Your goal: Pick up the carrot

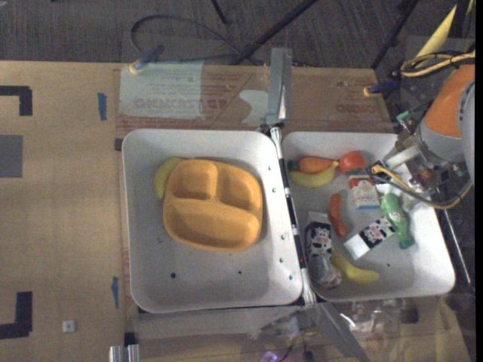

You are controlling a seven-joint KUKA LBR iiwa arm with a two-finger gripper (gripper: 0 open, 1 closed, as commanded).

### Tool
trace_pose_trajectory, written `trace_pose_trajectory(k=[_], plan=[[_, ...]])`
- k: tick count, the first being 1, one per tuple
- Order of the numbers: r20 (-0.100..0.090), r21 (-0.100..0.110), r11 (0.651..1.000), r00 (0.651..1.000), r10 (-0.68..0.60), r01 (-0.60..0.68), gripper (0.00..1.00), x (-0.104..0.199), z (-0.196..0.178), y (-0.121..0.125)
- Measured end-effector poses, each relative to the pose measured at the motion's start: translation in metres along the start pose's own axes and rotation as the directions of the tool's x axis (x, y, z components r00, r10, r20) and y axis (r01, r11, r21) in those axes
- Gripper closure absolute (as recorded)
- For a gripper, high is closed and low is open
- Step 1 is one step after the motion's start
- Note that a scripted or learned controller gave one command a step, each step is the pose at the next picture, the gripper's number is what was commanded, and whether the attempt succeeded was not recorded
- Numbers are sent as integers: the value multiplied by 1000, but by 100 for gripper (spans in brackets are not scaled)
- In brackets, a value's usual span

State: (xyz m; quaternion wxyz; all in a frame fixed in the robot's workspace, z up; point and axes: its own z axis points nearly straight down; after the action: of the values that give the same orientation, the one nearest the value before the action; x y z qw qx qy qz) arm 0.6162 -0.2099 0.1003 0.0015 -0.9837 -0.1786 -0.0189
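Observation:
The carrot [318,164], orange with a small green end on its left, lies near the far edge of the right bin [434,274]. It rests just above a yellow banana [315,178], and a red-orange tomato [352,161] sits to its right. The gripper [394,169] hangs over the bin's far right part, to the right of the carrot and well apart from it, above a small carton [364,194] and a green bottle [395,219]. The grey wrist with its orange band [453,104] and looping cables crowd around it.
The right bin also holds a red sausage [336,214], two cow-print milk cartons [318,240] [372,234], a second banana [355,271] and a grey pouch [327,272]. In the left bin [151,277] an orange divided plate [213,204] partly covers a yellow item [161,176].

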Motion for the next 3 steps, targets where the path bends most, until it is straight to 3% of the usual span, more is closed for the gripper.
trace_pose_trajectory(k=[1, 2, 3], plan=[[4, 3, 1000, 1000, 1, -1, 0, -1, 2, -1], [36, 50, 975, 975, -219, 217, 0, 41, 16, 10], [15, 4, 990, 989, 144, -144, 0, -27, 7, -9]])
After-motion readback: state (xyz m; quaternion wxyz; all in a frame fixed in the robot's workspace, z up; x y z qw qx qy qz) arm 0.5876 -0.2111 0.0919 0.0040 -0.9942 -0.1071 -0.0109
